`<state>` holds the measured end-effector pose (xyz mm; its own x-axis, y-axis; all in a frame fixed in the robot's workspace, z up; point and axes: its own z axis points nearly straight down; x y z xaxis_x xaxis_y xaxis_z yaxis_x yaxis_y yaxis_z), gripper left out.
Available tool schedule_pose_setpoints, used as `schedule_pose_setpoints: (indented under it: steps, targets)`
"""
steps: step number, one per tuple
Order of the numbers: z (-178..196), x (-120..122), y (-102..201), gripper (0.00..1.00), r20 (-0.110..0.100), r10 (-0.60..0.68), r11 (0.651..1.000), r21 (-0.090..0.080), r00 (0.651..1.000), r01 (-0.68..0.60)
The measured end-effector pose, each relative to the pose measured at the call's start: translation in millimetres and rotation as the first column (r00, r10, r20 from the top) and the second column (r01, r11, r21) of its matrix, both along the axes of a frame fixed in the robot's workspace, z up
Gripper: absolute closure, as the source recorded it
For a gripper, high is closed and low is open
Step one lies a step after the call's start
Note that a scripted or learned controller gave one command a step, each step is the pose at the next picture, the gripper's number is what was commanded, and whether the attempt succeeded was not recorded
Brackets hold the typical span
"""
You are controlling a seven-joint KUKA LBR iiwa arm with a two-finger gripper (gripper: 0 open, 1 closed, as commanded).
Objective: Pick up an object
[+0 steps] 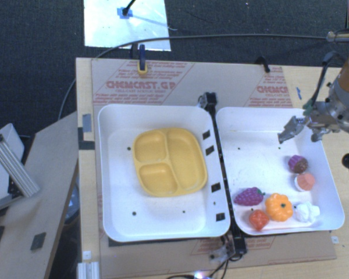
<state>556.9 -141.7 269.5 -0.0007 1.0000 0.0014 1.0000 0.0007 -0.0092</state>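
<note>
While jaws (304,129) gape empty | orange pumpkin toy (278,207): ribbed, green stem, right bin (250,156)

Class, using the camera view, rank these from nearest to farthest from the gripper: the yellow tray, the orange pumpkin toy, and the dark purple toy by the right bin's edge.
Measured from the gripper:
1. Dark purple toy, just below it in the right bin.
2. Orange pumpkin toy, lower, near that bin's front edge.
3. Yellow tray, far left, in the left bin.
</note>
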Motion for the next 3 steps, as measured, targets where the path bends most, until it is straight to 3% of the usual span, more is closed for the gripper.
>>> schedule_pose_setpoints:
  steps: [1, 3]
  targets:
    - [5.8, 1.9, 0.3, 0.0, 0.011, 0.002, 1.0, -0.002, 1.0, -0.002]
    - [-79.2, -0.8, -3.7, 0.0, 0.008, 0.0, 1.0, -0.001, 1.0, 0.0]
